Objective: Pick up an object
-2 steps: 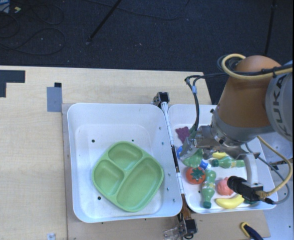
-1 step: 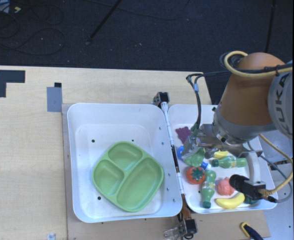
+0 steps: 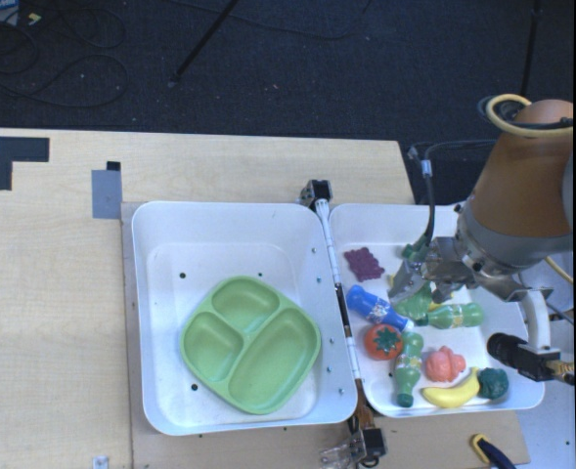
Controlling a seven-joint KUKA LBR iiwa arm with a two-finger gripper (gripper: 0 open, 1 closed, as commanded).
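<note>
My gripper (image 3: 412, 283) hangs low over the middle of the right bin (image 3: 385, 225), with the grey and orange arm reaching in from the right. Just below it lie a green toy (image 3: 414, 308) and a green bottle (image 3: 454, 315) on its side. A blue bottle (image 3: 374, 306) lies to the gripper's left, with a bunch of purple grapes (image 3: 364, 261) behind it. A red tomato (image 3: 384, 340), another green bottle (image 3: 406, 379), an orange-pink fruit (image 3: 444, 364), a banana (image 3: 451, 393) and a dark green broccoli (image 3: 493, 383) fill the bin's front. Nothing shows as held.
The left bin (image 3: 160, 262) holds a green divided plate (image 3: 251, 343). A ridge with clamps (image 3: 332, 281) separates the two bins. Bare wooden bench (image 3: 43, 311) lies to the left.
</note>
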